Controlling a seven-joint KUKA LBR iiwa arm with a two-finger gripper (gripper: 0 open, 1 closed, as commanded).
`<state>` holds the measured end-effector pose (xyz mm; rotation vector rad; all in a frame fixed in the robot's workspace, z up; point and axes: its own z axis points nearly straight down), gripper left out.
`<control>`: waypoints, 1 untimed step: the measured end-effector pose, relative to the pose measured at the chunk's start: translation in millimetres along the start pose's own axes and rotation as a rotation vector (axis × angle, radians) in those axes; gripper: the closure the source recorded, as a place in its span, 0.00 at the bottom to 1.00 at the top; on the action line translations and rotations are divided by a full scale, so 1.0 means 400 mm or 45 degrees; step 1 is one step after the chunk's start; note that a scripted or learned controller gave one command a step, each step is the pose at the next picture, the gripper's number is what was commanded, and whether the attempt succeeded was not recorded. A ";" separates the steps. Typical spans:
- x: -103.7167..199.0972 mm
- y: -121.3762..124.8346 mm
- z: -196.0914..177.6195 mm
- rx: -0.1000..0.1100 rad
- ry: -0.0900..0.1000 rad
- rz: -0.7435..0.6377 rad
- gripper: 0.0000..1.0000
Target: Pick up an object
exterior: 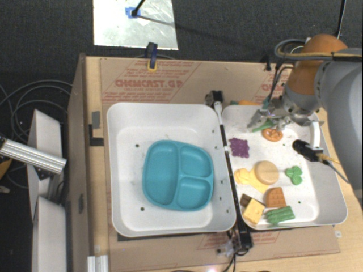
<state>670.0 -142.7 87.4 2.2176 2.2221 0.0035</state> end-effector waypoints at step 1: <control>-0.060 0.000 0.000 -0.003 -0.002 0.001 0.00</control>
